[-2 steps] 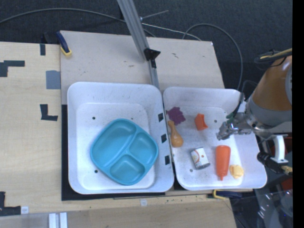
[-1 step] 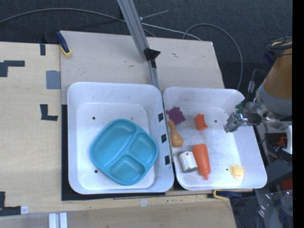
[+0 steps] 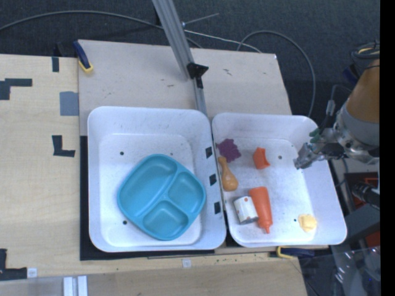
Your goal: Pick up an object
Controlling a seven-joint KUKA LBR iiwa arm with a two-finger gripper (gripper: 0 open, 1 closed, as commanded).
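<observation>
Nothing lifted yet: end effector [image 3: 303, 160] poised over right bin [image 3: 327, 227], finger state indeterminable, orange piece [image 3: 261, 158] left ungrasped.

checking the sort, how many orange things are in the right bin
2: a small orange piece near the bin's middle, and a longer orange carrot-like toy lying toward the front beside a small can.

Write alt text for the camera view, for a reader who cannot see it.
A grey robot arm's gripper hovers at the right bin's right edge, above small toys: orange carrot, tin can, purple piece, tan gourd, orange block, yellow piece. The left bin holds a blue divided plate.
</observation>
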